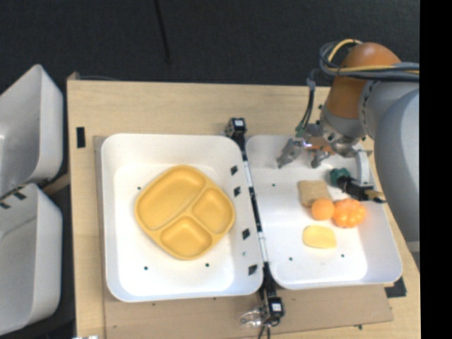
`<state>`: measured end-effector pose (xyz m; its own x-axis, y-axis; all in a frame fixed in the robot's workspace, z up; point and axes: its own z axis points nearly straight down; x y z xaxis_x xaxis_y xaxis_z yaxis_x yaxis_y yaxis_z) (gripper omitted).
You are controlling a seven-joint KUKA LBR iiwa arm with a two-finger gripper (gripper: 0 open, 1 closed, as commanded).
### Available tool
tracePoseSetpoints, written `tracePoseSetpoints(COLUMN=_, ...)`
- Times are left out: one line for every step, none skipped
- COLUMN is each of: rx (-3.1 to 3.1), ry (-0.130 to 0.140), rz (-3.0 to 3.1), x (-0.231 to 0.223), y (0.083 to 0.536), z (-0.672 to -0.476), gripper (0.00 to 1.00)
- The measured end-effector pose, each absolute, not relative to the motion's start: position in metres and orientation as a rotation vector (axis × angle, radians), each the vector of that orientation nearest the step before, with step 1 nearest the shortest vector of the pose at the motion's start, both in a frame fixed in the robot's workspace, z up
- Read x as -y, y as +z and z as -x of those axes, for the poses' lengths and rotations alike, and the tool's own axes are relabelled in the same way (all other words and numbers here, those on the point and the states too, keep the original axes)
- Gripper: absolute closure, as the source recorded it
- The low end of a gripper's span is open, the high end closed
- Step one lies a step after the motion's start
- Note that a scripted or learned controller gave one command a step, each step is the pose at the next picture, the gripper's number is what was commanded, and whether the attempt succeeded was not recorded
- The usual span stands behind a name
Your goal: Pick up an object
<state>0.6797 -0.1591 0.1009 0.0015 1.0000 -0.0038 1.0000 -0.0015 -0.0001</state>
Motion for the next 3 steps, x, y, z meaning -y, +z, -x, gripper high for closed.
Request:
tracePoseSetpoints(rx=-2.217, ry=-0.003, rz=-2.216, x=0.16, y=0.114, z=-0.681, gripper=1.0)
tracePoseSetpoints(rx=-2.211, ry=0.006, rz=-2.225, x=0.161, y=0.177, z=-0.676, gripper=1.0)
tracePoseSetpoints(rx=-2.214, ry=0.006, rz=-2.222, x=0.162, y=0.215, z=-0.677, gripper=1.0)
